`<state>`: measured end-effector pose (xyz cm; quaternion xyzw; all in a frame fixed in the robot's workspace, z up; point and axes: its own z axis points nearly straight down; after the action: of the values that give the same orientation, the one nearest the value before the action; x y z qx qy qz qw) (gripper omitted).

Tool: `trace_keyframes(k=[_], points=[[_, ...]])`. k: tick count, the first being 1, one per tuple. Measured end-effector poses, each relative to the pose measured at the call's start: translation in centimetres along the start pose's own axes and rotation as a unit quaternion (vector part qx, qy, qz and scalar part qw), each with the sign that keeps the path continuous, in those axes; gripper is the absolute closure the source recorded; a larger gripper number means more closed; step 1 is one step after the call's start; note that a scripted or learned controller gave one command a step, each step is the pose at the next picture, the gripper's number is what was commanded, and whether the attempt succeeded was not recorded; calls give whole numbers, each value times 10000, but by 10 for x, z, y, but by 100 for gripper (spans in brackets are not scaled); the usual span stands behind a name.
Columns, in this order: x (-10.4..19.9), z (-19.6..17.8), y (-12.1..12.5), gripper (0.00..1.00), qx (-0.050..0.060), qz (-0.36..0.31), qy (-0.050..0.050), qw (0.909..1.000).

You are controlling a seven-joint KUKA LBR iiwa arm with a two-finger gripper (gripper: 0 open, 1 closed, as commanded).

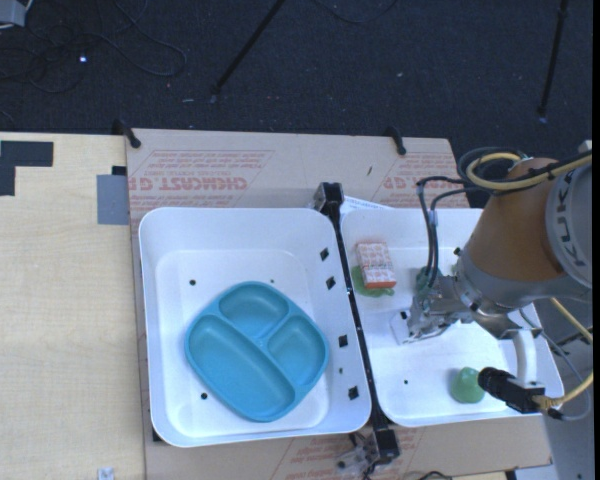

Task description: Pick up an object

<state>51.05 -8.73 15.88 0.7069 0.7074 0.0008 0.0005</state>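
From the camera view, the arm (515, 238) reaches in from the right and bends down into the right bin (410, 393), which puts the gripper (418, 323) low over bare white floor near the bin's middle; whether it is open or shut cannot be told from this slant, and nothing can be seen in its hold. Two candidates lie in that bin: a small red-and-white packet (374, 264) with a green edge on its near side, lying flat by the far left wall, just left of and beyond the gripper; and a green ball (466, 386) at the near right, apart from the gripper. The packet looks the likelier target, being closer; its place hard by the divider may crowd a grasp. The left bin (150, 268) holds a blue divided plate (257, 350), lying flat and well apart from the arm; it is probably too broad for this gripper. Judging by the empty floor below the gripper, the pick is not yet made.
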Motion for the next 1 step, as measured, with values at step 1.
trace_keyframes(k=[1], points=[[-6,-44,1,100,-5,2,-3,10000]])
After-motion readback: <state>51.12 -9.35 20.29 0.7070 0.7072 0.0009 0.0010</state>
